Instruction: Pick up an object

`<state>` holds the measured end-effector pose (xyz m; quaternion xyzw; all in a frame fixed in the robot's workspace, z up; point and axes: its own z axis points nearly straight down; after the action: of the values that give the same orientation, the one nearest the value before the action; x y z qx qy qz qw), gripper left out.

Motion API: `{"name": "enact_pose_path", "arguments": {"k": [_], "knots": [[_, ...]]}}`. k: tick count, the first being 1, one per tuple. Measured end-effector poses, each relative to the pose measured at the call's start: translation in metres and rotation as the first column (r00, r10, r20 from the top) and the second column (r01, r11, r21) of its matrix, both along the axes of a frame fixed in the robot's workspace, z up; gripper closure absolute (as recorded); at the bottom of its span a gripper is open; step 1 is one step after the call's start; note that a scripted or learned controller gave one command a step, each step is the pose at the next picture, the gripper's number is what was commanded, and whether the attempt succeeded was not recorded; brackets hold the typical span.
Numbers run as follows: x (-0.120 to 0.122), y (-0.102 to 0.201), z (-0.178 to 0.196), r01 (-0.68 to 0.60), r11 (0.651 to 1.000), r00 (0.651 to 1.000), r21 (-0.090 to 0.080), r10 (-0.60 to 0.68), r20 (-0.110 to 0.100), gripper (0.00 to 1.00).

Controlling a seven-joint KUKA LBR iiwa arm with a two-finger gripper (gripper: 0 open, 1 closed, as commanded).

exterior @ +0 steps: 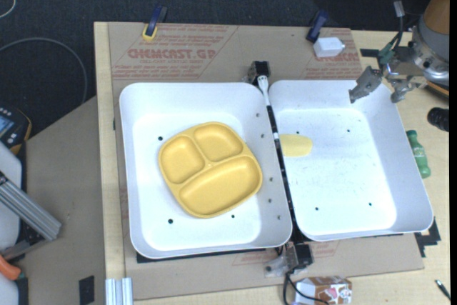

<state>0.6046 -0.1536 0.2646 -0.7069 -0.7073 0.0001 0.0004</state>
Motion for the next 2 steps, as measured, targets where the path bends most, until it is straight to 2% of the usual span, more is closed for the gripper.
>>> {"name": "enact_pose_path", "arguments": {"k": [1,2], "knots": [[0.001,0.0,0.011,-0.001,1.0,1.0,-0.001,0.001,0.003,1.0],[-0.023,0.092,-0.027,-0.008,1.0,1.0,0.004,0.008,-0.006,1.0]]}}
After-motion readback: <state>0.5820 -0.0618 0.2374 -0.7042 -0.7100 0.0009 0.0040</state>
